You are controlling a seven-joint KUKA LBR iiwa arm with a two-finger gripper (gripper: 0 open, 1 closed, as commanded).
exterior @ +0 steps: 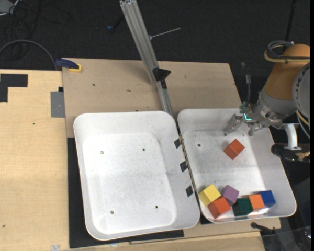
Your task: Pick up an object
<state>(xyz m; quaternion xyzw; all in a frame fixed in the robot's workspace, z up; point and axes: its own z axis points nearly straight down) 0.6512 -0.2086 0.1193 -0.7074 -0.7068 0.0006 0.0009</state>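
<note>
Below the tool [243, 127], apart: red cube [234, 149].

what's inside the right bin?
The right bin holds a lone red-orange cube mid-bin, just below the open pincer. Clustered at the near edge: yellow, purple, red, green, orange, blue cubes. Anything beneath the cluster is hidden.

Even overhead lighting, bench [125, 82] well lit, floor behind nearly black. White bins [128, 177] close to blown out, grain faint. Soft short shadows under the blocks [235, 200]. Overall slightly soft and low-res, no motion blur, no obvious edge distortion.
</note>
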